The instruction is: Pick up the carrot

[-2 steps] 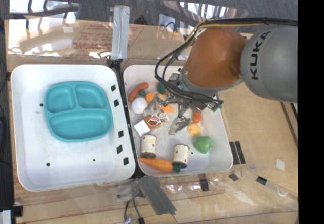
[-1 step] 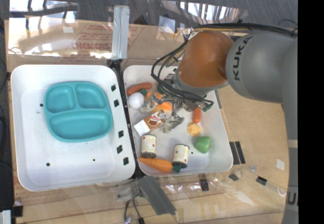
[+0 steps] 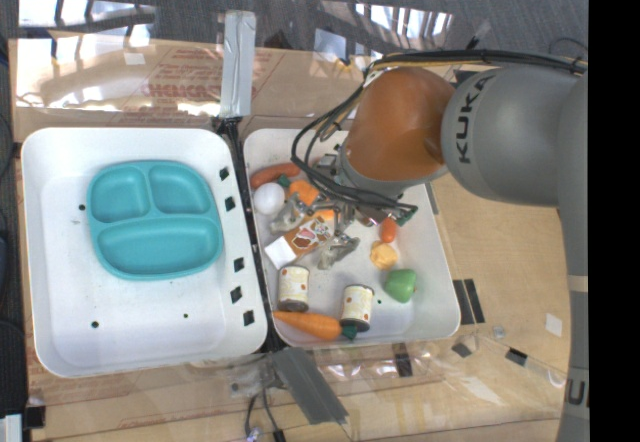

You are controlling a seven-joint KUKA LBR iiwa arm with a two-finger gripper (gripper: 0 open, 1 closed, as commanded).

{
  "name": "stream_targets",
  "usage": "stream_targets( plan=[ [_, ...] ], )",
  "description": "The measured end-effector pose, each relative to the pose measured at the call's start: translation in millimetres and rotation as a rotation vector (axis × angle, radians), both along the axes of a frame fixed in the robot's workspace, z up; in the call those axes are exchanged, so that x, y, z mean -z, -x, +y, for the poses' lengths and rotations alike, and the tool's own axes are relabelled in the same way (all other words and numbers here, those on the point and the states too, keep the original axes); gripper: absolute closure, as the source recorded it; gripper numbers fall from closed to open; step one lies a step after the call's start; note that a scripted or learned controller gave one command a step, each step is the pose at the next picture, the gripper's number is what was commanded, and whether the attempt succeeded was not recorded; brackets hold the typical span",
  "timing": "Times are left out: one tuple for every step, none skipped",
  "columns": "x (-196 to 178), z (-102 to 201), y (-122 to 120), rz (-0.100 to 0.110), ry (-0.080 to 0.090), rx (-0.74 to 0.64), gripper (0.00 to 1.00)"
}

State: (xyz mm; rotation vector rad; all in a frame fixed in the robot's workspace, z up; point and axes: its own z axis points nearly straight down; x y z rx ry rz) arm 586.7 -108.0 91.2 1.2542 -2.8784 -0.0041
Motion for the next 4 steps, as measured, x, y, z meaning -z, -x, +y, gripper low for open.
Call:
stream_targets(
  plan=[
    [-11.6,0.9,-1.8,-0.005,-0.001,-0.001,1.0],
    [-105.7,56.8,45.7,-0.014,0.001,0.001,1.0],
    [-109.2,85.8,94.7,-0.003,0.001,0.035,1.0],
    [-201.4,-59.6,95.3,-0.012,0.007,-0.077,1.0]
  ],
)
